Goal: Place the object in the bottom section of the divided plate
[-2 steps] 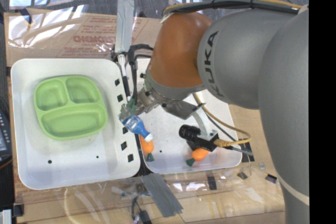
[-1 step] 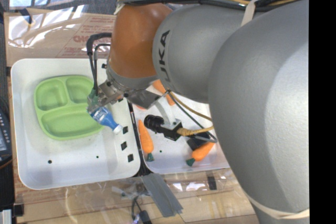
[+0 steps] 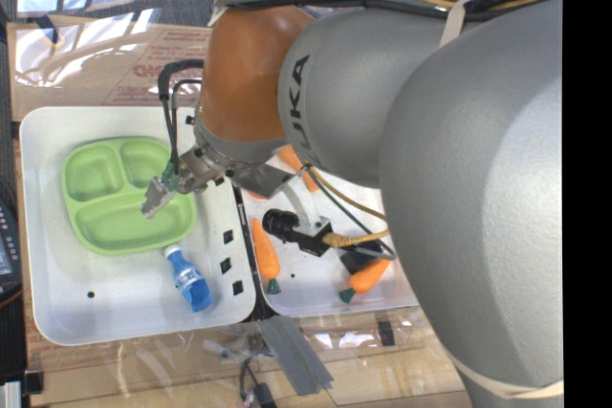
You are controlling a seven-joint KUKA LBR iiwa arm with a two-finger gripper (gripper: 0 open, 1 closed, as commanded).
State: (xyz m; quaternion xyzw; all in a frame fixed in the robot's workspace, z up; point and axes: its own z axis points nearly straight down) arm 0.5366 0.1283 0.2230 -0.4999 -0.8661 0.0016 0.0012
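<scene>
A green divided plate (image 3: pixel 96 205) lies in the left white bin (image 3: pixel 43 301), with two small sections at the back and one long section at the front. My gripper (image 3: pixel 156 199) hangs over the plate's right side, above the right end of the front section. I see no object clearly in its grasp. A small blue bottle with a white cap (image 3: pixel 188 279) lies on the bin floor just in front of the plate's right corner.
The right bin (image 3: pixel 316 301) holds an orange carrot (image 3: pixel 265 248) along its left wall, another carrot (image 3: pixel 368 277) near the front, and a third carrot (image 3: pixel 290 156) partly hidden under the arm. The big grey arm covers most of the right bin.
</scene>
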